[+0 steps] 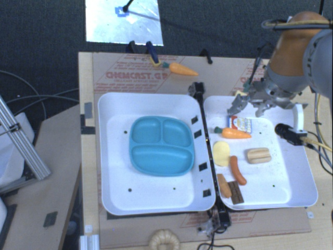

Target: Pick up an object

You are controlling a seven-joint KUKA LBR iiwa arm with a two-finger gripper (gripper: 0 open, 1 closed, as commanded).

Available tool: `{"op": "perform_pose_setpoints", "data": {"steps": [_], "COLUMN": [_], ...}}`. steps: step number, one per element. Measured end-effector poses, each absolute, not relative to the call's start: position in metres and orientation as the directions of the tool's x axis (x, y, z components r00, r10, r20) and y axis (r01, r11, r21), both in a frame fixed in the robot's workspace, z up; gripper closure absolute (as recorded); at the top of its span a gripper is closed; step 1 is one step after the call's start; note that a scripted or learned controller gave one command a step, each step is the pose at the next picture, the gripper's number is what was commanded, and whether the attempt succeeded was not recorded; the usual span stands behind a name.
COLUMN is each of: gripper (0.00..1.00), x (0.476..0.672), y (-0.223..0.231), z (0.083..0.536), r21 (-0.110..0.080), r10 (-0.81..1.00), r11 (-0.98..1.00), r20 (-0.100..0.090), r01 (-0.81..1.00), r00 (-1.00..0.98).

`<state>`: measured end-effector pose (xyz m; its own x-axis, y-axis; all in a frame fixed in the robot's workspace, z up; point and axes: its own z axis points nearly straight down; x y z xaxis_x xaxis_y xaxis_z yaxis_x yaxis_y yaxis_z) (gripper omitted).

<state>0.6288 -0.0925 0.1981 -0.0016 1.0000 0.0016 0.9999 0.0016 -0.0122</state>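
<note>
Two white bins sit side by side on the bench. The left bin [119, 191] holds a blue divided plate [160, 145], lying flat near its middle.

The right bin [291, 191] holds the loose items. A carrot [235, 134] lies near the bin's upper left, touching the lower edge of a small red-and-white carton [241, 124]. Below the carrot sits a pale yellow piece [221, 152], and just beside it to the right an orange-red sausage [238, 170] lies at a slant. A small bread roll [258, 155] rests apart from these, toward the bin's middle. At the lower left of the bin a tan stick [223, 185] and a dark brown bar [235, 192] lie side by side, touching.

The arm reaches in from the right, its orange band [291, 51] high in the view. The gripper [250, 104] hangs over the back edge of the right bin, just above the carton — its fingers [235, 106] look spread apart, with nothing seen between them.

Outside the bins, a second carrot [181, 70] lies on the board behind the left bin, beside a blue clamp [151, 51]. A shiny square sheet [124, 13] lies farther back.
</note>
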Motion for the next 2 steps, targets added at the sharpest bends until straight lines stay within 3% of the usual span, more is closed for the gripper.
{"op": "perform_pose_setpoints", "data": {"steps": [1,2], "gripper": [0.0,0.0], "x": [0.632,0.639], "y": [-0.092,-0.086], "z": [0.206,0.159], "r21": [0.002,-0.002], "r10": [1.0,1.0], "r11": [0.003,0.007], "r20": [0.0,0.0], "r01": [1.0,1.0], "r00": [-0.003,-0.007]}}
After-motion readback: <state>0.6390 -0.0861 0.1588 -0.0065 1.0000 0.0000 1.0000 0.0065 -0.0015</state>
